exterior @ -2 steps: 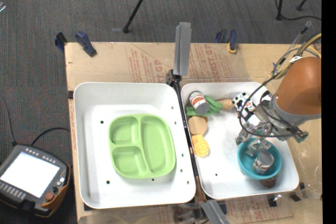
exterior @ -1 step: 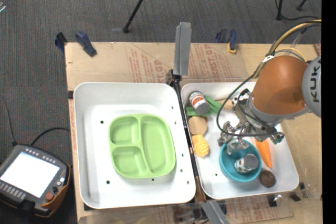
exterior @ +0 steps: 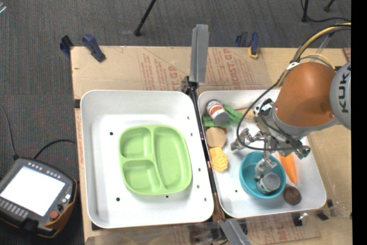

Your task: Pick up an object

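Note:
The right bin (exterior: 314,183) holds several small objects. A teal bowl (exterior: 250,174) sits near its front, and my gripper (exterior: 267,174) reaches straight down into it, covering most of the bowl's inside. An orange carrot (exterior: 290,168) lies just right of the bowl, and a dark brown round piece (exterior: 292,196) lies in front of the carrot. Left of the bowl are a yellow corn cob (exterior: 218,159) and a tan disc (exterior: 215,136). Further back are a small can (exterior: 217,111) and a green leafy piece (exterior: 234,115).
In the left bin (exterior: 94,123) lies a green divided plate (exterior: 155,159). A grey upright post (exterior: 199,54) stands behind the seam between the bins. The arm's orange band (exterior: 307,94) hangs over the right bin's back half. A control pendant (exterior: 33,193) lies on the floor at the left.

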Robot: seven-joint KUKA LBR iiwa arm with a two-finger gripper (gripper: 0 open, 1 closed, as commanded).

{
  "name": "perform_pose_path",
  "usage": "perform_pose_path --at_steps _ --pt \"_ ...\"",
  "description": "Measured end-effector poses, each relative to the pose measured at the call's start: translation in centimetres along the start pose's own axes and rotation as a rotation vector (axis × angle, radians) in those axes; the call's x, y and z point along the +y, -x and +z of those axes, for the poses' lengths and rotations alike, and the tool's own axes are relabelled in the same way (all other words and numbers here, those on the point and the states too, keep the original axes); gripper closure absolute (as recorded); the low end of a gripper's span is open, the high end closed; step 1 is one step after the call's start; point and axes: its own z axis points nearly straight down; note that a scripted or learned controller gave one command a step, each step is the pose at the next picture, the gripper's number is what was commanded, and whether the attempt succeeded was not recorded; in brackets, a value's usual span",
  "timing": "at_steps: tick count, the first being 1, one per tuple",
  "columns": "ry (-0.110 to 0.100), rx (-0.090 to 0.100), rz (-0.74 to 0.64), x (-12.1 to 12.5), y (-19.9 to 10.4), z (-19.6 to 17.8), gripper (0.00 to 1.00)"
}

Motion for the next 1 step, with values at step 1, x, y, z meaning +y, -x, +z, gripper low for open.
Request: perform_pose_path --at_steps 1 --pt "0.001 0.001 0.018 2.10 0.88 0.06 0.00"
